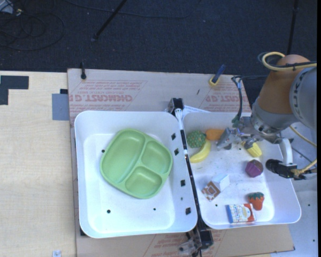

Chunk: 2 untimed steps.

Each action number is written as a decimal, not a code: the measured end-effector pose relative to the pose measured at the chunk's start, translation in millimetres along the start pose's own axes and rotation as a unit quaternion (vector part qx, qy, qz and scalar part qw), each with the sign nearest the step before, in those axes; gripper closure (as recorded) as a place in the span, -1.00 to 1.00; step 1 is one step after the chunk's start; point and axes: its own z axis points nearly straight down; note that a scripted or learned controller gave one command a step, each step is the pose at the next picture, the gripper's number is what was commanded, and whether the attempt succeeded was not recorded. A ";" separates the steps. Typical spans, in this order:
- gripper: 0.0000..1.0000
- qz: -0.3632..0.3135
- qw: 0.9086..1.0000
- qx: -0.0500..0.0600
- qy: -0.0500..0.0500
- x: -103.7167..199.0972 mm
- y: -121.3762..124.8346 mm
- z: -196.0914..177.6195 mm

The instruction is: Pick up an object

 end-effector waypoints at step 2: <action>-1.00 -0.001 1.000 -0.003 0.001 -42.0 -67.5 35.4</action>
